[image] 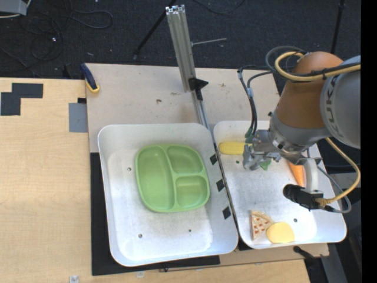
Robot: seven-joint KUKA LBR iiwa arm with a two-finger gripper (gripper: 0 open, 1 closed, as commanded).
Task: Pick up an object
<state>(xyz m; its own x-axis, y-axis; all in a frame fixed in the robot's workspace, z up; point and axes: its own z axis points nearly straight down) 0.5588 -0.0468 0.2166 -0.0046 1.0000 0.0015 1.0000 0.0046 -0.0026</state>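
My gripper (254, 160) hangs low over the back of the right bin (259, 199), beneath the grey and orange wrist. A yellow corn-like piece (231, 148) lies just left of it at the bin's back left. A small green item (264, 164) peeks out right beside the gripper. An orange carrot-like piece (297, 173) lies to the right, partly under the arm. At the bin's front sit a pizza slice (258, 224) and a yellow round piece (280, 233). I see nothing clearly held.
The left bin (118, 217) holds a green divided plate (172, 177). A metal post (184, 49) rises behind the bins. Black clips (219, 184) line the seam between the bins. A black cable connector (300, 196) hangs over the right bin's right side.
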